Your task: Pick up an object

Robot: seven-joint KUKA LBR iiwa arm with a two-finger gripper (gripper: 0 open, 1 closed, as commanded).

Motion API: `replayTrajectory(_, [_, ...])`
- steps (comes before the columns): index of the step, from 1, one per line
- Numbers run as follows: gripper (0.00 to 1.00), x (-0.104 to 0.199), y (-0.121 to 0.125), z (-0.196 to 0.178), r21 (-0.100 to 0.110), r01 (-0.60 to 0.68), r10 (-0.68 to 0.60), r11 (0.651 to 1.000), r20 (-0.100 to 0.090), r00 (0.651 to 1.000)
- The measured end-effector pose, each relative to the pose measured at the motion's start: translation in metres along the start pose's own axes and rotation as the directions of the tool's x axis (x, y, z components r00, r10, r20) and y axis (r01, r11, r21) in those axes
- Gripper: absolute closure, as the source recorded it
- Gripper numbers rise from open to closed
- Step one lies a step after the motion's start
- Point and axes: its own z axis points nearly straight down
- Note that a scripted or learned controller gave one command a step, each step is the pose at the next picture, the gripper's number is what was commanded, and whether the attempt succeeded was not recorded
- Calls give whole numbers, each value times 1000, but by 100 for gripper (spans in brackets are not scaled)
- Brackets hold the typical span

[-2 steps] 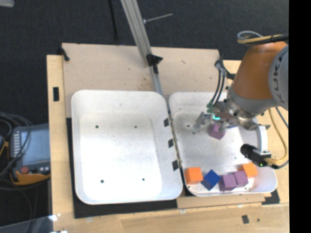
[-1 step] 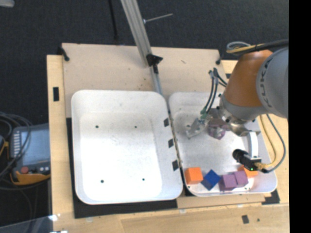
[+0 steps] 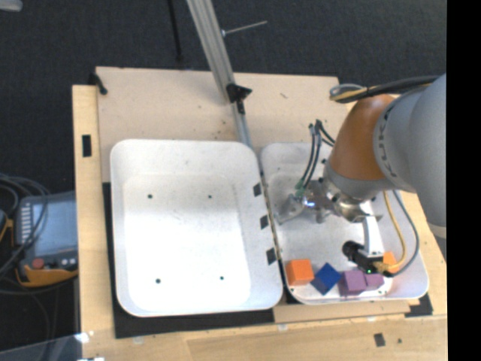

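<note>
Blocks (image 3: 328, 277) along bin (image 3: 285, 164) edge

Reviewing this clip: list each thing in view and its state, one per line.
Gripper: over the right bin, fingers blurred.
Orange block: lying in right bin, untouched.
Blue block: lying beside the orange block.
Purple block: lying near the bin's front rim.
Right bin: holds the blocks.
Left bin: beside the right bin.

Pale wooden bench on dark carpet

The wooden bench (image 3: 203, 89) stands on dark speckled carpet (image 3: 90, 21). An aluminium strut (image 3: 210, 40) slants up from the bench's far side. Left of the bench, a grey handheld control pendant (image 3: 46, 232) lies among black cables (image 3: 11, 194).
</note>
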Motion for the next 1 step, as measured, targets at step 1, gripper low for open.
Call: replayTrajectory(1, [0,-2,1,14,-6,2,-2,1000,1,1000])
